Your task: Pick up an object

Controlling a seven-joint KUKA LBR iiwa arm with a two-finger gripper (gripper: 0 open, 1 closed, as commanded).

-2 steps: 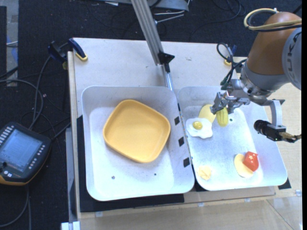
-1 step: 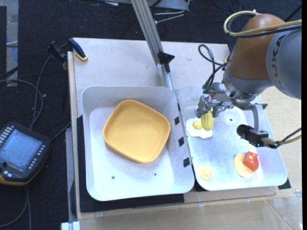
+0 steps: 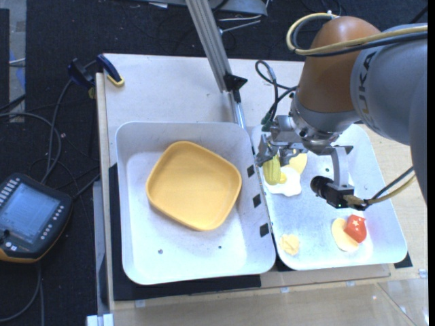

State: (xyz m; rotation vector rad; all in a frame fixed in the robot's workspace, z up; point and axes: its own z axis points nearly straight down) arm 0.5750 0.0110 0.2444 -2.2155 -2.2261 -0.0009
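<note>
Left bin [image 3: 136, 250]: one yellow square plate [image 3: 194, 184]. Right bin [image 3: 380, 250]: yellow-green object [image 3: 272, 173], fried-egg toy [image 3: 291, 182], small yellow piece [image 3: 290, 244], red-and-yellow item [image 3: 351, 231]. My gripper [image 3: 275, 156], at frame centre-right, hangs over the yellow-green object, touching or just above it; whether my jaws are clenched, I cannot tell.

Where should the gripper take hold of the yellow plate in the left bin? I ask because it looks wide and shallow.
Probably by its raised rim. The yellow plate lies flat in the left bin, too wide to span, so come from above onto the right edge, one finger inside and one outside.
</note>
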